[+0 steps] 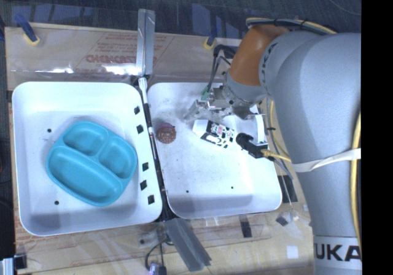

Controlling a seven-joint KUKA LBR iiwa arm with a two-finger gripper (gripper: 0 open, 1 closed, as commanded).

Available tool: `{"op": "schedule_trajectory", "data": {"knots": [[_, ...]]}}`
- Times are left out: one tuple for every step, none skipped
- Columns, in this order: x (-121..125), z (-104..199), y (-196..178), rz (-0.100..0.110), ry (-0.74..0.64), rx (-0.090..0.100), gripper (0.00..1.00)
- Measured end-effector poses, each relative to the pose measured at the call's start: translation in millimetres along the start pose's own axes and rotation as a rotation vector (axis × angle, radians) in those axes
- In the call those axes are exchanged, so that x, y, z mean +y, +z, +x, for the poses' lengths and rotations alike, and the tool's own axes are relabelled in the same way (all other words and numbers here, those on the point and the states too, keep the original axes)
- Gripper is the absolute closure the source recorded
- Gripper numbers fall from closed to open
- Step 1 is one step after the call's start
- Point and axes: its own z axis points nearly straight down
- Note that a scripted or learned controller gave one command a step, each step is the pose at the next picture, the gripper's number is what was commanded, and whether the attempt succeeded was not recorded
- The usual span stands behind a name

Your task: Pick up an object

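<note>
My gripper (207, 105) hangs low over the far part of the right bin (202, 194), reaching in from the right under the grey arm. Just in front of it lies a small white thing with a black-and-white pattern (215, 134), partly covered by the wrist; nothing shows whether the gripper touches it. A small brown round thing (166, 134) rests on the bin floor near the left wall, a short way left of the gripper. In the left bin (31, 206) lies a blue divided plate (92, 162).
A ridge with black clips (147, 157) separates the two bins. The arm's bulk covers the right bin's right side. The near half of the right bin's floor is bare white.
</note>
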Motion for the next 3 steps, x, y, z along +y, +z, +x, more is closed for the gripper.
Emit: {"op": "schedule_trajectory", "data": {"knots": [[-76,-53,0,0.001,0.003,0.0,0.0],[-154,-52,1,0.001,0.001,0.001,0.0],[-154,-52,-9,0.001,-0.005,0.0,1.0]]}}
